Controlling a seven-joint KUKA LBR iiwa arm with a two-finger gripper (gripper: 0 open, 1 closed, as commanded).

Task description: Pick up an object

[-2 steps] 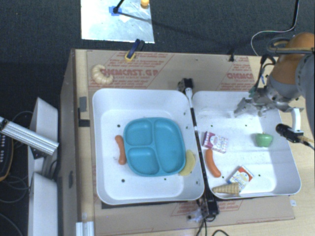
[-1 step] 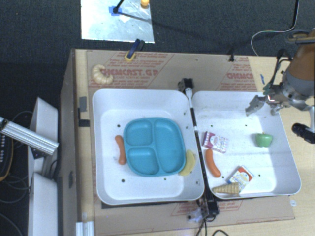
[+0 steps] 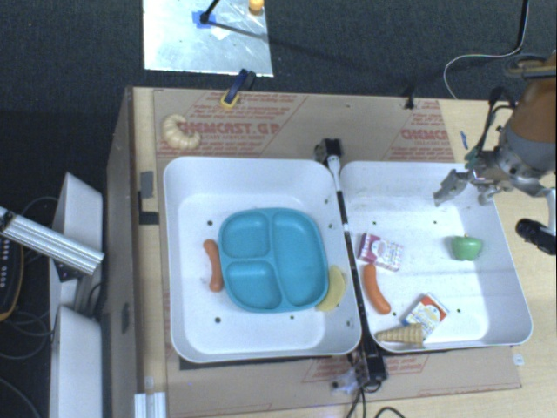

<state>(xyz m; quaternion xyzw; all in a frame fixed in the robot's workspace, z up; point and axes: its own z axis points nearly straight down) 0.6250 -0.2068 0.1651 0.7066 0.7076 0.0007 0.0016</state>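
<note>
Grey arm (image 3: 528, 151) w/ orange band near wrist, grey metal claw (image 3: 466, 186), thin cables looping above.

1. My bench (image 3: 261, 120) is covered by a brown printed cardboard sheet.
2. Two shallow white bins sit on it side by side, touching along their inner edges: the left bin (image 3: 187, 233) and the right bin (image 3: 500, 259).
3. A pale curled toy (image 3: 180, 131) lies on the cardboard near the back left corner, just behind the left bin.
4. A blue and yellow clip (image 3: 237, 89) sits at the back edge of the bench.
</note>
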